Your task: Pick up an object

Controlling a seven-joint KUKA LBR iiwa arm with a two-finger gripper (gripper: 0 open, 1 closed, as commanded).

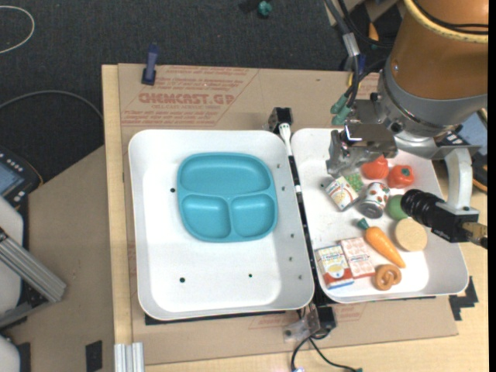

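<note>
My gripper (342,161) hangs low over the far left part of the right bin (446,281), below the arm's orange band. Right under and beside it lie a small white carton (339,193), a green piece (353,181) and a red tomato (376,167). A tin can (374,200) stands just right of the carton. Nothing shows as held. The arm hides the bin's far right corner.
Also in the right bin: a second red fruit (401,176), a green ball (397,206), a carrot (384,245), a beige disc (411,235), two small boxes (333,264) (357,256) and a pretzel (386,276). The left bin (155,270) holds a blue divided plate (226,196).
</note>
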